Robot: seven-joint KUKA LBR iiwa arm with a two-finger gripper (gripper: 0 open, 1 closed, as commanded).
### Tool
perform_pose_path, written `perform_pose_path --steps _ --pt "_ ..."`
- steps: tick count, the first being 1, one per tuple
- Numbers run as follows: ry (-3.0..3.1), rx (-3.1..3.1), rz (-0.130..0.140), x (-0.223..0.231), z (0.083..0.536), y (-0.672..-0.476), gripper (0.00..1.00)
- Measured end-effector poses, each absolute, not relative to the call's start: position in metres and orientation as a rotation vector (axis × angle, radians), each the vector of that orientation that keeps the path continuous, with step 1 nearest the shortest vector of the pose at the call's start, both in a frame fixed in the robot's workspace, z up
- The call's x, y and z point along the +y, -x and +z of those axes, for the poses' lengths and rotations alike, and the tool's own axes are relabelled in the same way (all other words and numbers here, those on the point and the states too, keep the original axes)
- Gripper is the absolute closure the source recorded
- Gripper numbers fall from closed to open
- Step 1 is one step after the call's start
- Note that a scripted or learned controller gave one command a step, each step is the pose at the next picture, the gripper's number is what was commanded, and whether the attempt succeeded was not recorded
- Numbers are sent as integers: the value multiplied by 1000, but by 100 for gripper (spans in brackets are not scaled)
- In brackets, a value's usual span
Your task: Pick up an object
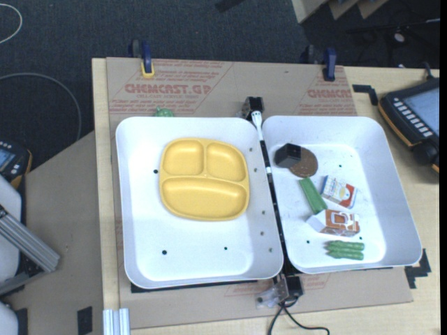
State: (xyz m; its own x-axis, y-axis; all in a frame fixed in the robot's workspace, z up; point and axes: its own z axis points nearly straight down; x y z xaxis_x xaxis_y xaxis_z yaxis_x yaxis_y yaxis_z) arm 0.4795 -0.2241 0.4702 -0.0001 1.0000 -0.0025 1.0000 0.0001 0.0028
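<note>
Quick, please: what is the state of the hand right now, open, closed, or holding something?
Hand: cannot be told from this camera view.

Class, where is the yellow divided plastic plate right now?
The yellow divided plastic plate lies in the left white bin, toward its far half, beside the centre seam.

Robot-side hw in frame — pendant: dark body, orange rim, grey btns.
</note>
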Motion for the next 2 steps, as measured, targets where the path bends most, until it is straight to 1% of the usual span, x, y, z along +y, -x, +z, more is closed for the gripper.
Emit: perform_pose_path --steps 2 --pt "-2218 2218 1 -224 475 -480 100"
